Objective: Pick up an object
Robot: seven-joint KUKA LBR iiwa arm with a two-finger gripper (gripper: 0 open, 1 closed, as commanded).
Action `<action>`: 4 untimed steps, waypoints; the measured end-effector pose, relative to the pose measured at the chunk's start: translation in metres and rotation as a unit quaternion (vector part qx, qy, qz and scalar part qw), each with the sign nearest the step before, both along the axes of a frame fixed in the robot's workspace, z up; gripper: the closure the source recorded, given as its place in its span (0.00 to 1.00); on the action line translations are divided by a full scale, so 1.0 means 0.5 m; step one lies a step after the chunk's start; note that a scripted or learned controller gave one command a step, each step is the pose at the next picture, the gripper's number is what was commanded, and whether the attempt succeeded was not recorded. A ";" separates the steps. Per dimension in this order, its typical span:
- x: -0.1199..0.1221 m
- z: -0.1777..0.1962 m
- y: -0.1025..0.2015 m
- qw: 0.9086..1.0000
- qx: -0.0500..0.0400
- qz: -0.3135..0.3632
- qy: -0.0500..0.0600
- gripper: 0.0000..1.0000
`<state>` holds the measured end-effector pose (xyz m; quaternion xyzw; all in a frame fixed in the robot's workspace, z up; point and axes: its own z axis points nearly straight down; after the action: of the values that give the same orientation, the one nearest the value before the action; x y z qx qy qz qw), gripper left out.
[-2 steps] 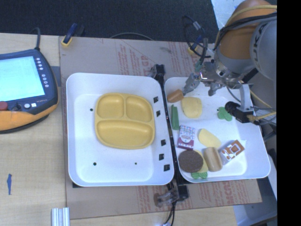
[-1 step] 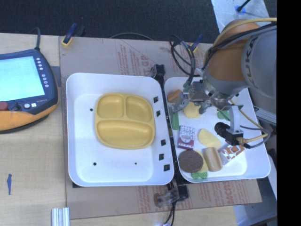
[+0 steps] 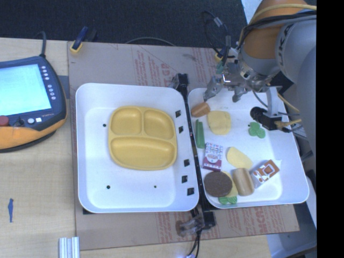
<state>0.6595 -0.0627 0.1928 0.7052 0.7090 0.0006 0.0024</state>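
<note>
Crowding the near end of the right bin (image 3: 299, 190) are a dark round cookie (image 3: 217, 183), a bread roll (image 3: 243, 181) and a small printed carton (image 3: 265, 171), smooth toy pieces lying close enough that a descent risks nudging a neighbour. Farther back, a pale yellow lump (image 3: 219, 122) and an orange piece (image 3: 200, 109) lie just below the gripper (image 3: 226, 92), which hovers spread apart and holds nothing. A rounded piece could slip from the closing claw.

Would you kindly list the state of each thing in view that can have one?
hand: poised over the right bin's far edge, holding nothing visible
yellow tray: right way up in the left bin, compartments bare
handheld screen: lit
right bin: holding toy foods
brown cookie: lying flat
bread roll: lying on its side
small red carton: lying flat
</note>
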 end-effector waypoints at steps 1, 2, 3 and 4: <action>-0.220 0.004 -0.020 1.000 0.001 -0.002 0.008 0.00; -0.076 -0.211 -0.063 1.000 -0.001 0.001 0.002 0.00; -0.004 -0.201 -0.072 1.000 0.001 0.001 0.003 0.00; -0.017 -0.201 -0.060 1.000 0.001 0.000 0.005 0.00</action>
<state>0.6512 -0.0928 0.0920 0.7049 0.7093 -0.0019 -0.0021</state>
